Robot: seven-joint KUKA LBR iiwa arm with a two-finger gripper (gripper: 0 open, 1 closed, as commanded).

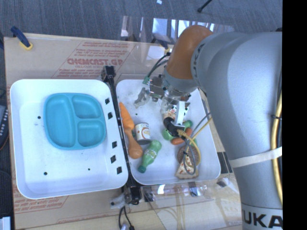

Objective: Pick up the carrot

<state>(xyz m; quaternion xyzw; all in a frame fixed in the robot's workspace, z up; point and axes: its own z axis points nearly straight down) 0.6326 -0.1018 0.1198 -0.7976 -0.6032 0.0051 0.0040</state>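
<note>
carrot (129, 128) by bin wall, arm (230, 80) bent above

Bench (72, 61) bears 2 white bins (24, 166), side by side.

1. The right bin (125, 87) is the landmark; the left bin (24, 143) lies just beside it on its left, their long edges touching, both on the tabletop (62, 56).
2. A divided tray (75, 120) lies in the left bin, well left of the right bin.
3. The carrot (129, 130) lies inside the right bin along its left wall.
4. A small can (142, 132) sits just right of the carrot, touching it.
5. A bottle (149, 155) lies tilted nearer the right bin's front edge, below the can.
6. A pile of small items (184, 152) lies by the right bin's right wall.
7. The pincer (160, 94) hangs over the right bin's rear part, apart from the carrot.
</note>
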